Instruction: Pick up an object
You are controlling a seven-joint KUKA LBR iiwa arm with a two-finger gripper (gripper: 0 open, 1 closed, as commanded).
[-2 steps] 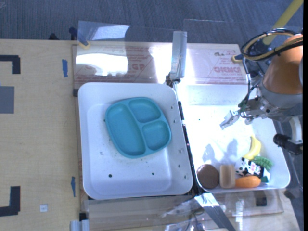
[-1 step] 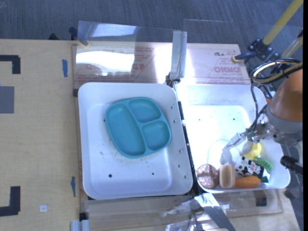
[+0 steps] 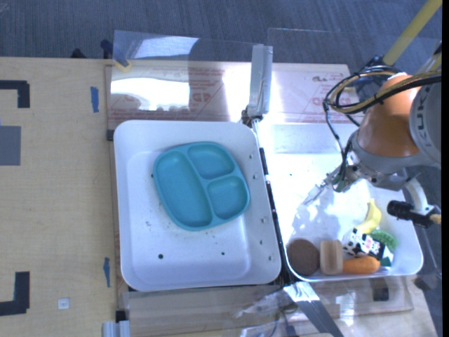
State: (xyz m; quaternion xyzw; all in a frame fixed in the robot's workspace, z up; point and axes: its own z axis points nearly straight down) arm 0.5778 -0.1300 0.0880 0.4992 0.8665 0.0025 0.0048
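I see my pincer (image 3: 324, 186) low in the right bin (image 3: 280, 146), but I cannot tell how it is set. The small toys sit at the lower right of the frame: a brown round one (image 3: 304, 256), a tan block (image 3: 331, 256), an orange one (image 3: 362, 265) and a yellow banana (image 3: 372, 216).

We see the grey arm (image 3: 414, 128) reaching in from the right, its orange band (image 3: 386, 121) lying above the wrist. The wrist tilts down and to the left, ending at the gripper (image 3: 324, 187), which hangs low, its tip blurred against the glare.
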